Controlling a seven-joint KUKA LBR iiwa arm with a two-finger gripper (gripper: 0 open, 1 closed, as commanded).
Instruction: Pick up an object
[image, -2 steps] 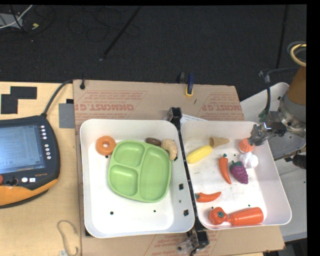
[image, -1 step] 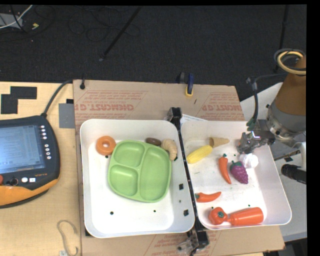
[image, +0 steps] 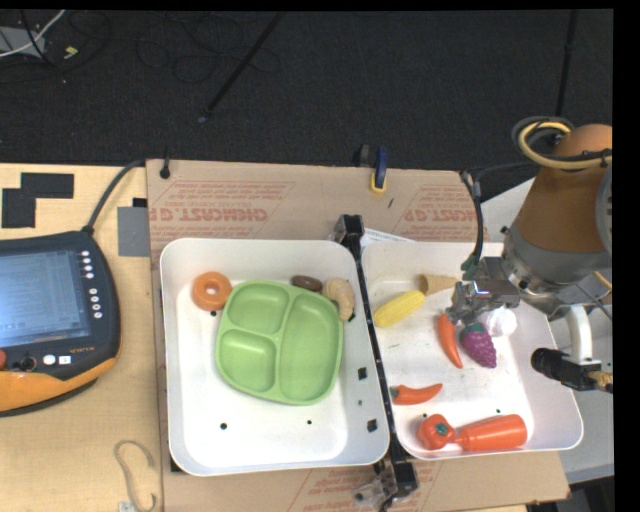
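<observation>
My gripper is low in the right bin, near its upper middle. It hovers right over the top end of an orange carrot and beside a purple bunch of grapes. A white object lies just right of the gripper. A yellow corn cob lies to its left, and a small tan cone sits above that. Nothing shows as held.
A red chili and an orange bottle-like toy with a red cap lie at the front of the right bin. The left bin holds a green divided plate, an orange donut, a brown piece and a beige piece. A teach pendant lies far left.
</observation>
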